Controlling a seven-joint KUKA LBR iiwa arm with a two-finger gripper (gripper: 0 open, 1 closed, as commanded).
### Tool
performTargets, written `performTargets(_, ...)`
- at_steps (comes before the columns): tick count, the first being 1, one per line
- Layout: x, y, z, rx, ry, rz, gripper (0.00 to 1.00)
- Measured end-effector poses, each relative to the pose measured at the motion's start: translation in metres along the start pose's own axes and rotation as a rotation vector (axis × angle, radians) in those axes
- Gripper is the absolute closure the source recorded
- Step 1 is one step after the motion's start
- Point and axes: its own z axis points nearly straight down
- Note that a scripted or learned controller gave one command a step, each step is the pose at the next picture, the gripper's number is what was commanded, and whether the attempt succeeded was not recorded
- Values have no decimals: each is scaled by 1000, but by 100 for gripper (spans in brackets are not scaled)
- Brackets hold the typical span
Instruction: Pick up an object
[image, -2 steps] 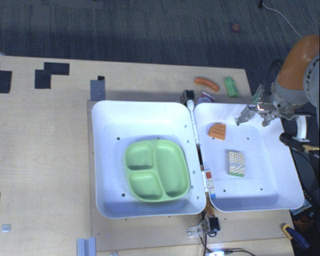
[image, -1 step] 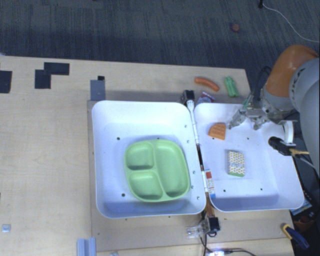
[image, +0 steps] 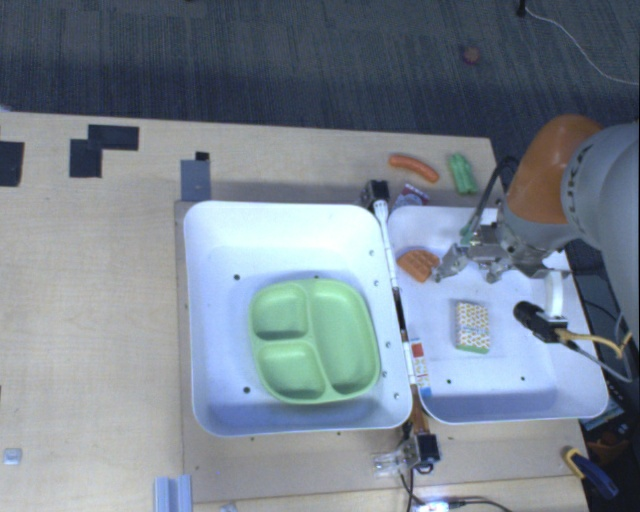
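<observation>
My gripper (image: 472, 264) hangs over the back part of the right bin (image: 520, 395), open with nothing between its fingers. Just to its left an orange-brown pastry-like piece (image: 418, 264) lies near the bin's left wall, close to one fingertip (image: 447, 266) but not held. A small block with a green and yellow pattern (image: 472, 327) lies on the bin floor in front of the gripper. In the left bin (image: 215, 300) a green divided plate (image: 315, 340) lies flat.
Behind the right bin, on the bench, lie an orange sausage (image: 413, 167), a green piece (image: 461, 173) and a small purple item (image: 413, 194). The ridge between the two bins (image: 397, 300) runs just left of the pastry piece.
</observation>
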Motion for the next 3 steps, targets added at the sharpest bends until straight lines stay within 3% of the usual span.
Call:
performTargets(1,18,-37,-1,-3,-1,6,0)
performTargets(2,19,-35,-13,-10,-2,5,100)
performTargets(3,-78,28,0,-1,-3,6,100)
